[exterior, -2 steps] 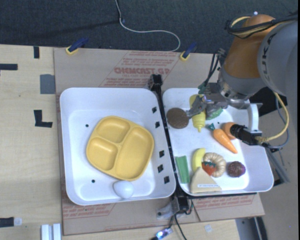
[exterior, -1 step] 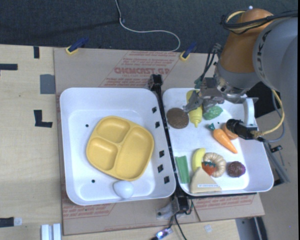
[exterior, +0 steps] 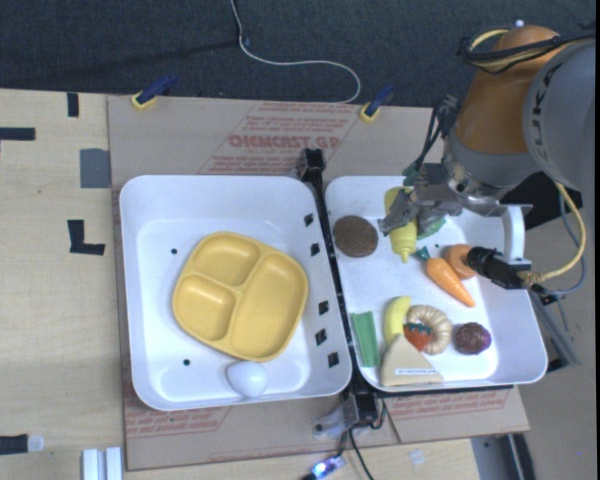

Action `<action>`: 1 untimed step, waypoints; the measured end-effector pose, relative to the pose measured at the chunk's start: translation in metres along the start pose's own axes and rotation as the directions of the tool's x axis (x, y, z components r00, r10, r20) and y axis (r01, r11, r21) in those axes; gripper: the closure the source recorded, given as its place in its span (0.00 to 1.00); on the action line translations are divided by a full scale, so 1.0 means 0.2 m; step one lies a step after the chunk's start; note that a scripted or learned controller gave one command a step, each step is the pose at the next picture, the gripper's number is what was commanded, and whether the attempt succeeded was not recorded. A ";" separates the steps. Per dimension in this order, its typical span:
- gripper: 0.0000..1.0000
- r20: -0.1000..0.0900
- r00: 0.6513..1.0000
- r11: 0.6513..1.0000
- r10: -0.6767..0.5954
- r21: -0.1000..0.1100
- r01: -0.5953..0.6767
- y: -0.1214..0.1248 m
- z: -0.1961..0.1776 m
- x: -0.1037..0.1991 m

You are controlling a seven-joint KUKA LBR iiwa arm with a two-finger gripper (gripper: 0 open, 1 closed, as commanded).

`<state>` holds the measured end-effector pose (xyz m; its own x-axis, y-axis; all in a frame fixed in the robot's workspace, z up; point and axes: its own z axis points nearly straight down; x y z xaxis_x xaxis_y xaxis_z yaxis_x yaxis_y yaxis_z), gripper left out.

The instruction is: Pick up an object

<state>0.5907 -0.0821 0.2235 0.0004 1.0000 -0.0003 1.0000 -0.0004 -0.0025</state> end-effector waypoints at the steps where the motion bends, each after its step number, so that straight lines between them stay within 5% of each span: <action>1: 1.00 -0.001 1.000 1.000 -0.003 -0.002 0.003 0.07 -0.04 0.06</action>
